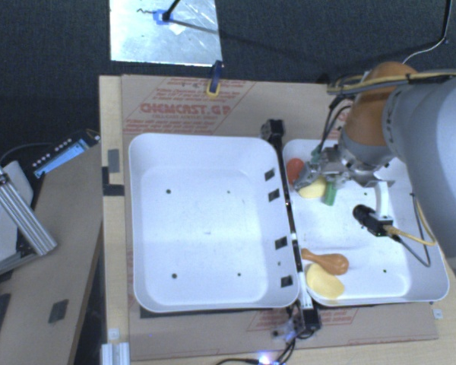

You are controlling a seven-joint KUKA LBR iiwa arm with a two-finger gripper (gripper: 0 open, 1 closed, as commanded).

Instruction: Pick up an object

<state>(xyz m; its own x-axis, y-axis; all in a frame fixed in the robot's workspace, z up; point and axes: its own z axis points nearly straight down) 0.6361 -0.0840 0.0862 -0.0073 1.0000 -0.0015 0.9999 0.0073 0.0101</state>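
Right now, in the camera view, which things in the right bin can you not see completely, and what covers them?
In the camera view:
- red object: right side hidden by the pincer.
- green object: upper end under the pincer.
- right bin: far right corner covered by the arm.
- pale yellow piece: too small to identify.
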